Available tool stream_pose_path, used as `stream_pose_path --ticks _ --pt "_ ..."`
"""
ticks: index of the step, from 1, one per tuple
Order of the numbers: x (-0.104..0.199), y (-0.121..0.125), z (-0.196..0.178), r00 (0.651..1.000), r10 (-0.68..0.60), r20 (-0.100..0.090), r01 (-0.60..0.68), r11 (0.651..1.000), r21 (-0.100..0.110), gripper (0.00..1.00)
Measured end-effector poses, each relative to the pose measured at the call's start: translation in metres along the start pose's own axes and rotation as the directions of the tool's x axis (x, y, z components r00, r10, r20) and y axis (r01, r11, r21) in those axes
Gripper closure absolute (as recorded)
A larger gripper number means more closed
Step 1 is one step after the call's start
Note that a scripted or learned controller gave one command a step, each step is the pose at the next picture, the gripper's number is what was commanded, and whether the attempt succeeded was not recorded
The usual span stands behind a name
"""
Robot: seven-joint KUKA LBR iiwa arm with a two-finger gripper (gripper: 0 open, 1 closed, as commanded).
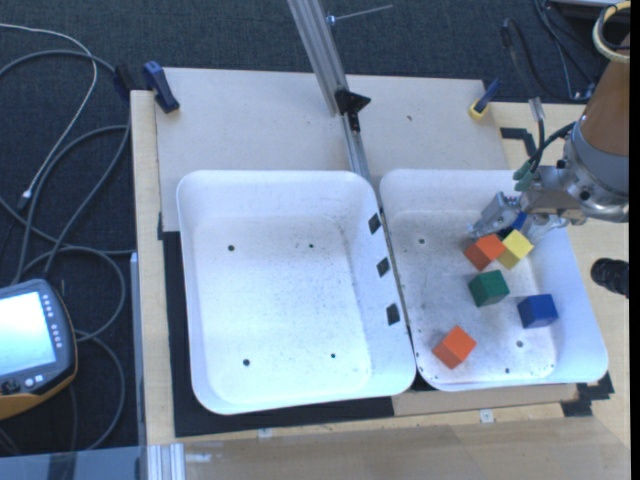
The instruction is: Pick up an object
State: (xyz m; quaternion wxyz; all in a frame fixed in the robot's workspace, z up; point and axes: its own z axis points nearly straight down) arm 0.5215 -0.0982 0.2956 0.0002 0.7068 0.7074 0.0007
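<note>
Orange block (485, 252) and yellow block (517, 247) crowd just below the gripper (505, 218); green block (489, 288) sits nearby. Arm reaches from right, grip unclear.

A pale wooden bench (260, 118) stood on dark carpet (200, 13). White cables (60, 118) trailed across the floor at the left, beside a handheld screen (30, 343). 1 blue clamp (160, 86) gripped the bench's far corner.

The arm (606, 128) is cut off by the right edge above the wrist. The gripper (505, 224) is too small and blurred to judge finger position. A pendant screen (30, 343) is cropped at the left edge.
</note>
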Motion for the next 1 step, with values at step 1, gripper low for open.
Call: stream_pose_path --ticks 1 --pt "0.0631 -0.021 -0.0148 1.0 -0.008 -0.003 0.008 1.0 0.003 0.0"
